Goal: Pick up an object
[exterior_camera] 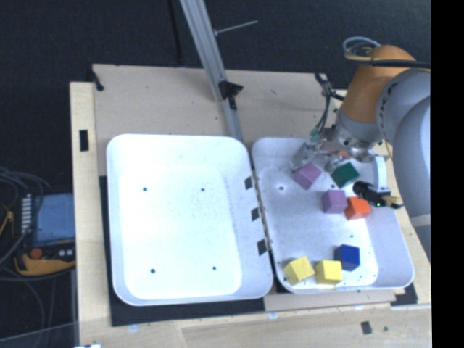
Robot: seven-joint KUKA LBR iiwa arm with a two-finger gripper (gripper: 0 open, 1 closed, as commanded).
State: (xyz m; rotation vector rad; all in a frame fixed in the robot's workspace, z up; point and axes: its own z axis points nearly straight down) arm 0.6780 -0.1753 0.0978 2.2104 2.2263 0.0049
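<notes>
The right bin (283,216) holds several small blocks. My gripper (317,155) hangs over its far side, directly above a tilted light purple block (307,175) and touching or nearly touching it. A dark green block (344,173) lies just to the right of the gripper. Nearer the front are a second purple block (334,201) and an orange block (357,208) side by side. At the bin's near edge sit a blue block (349,256) and two yellow blocks (299,270) (328,271).
The left bin (177,216) lies beside the right one, with clips along their shared rim. A slanted metal pole (210,56) rises behind the bins. My arm's grey body (409,136) overhangs the right bin's right edge.
</notes>
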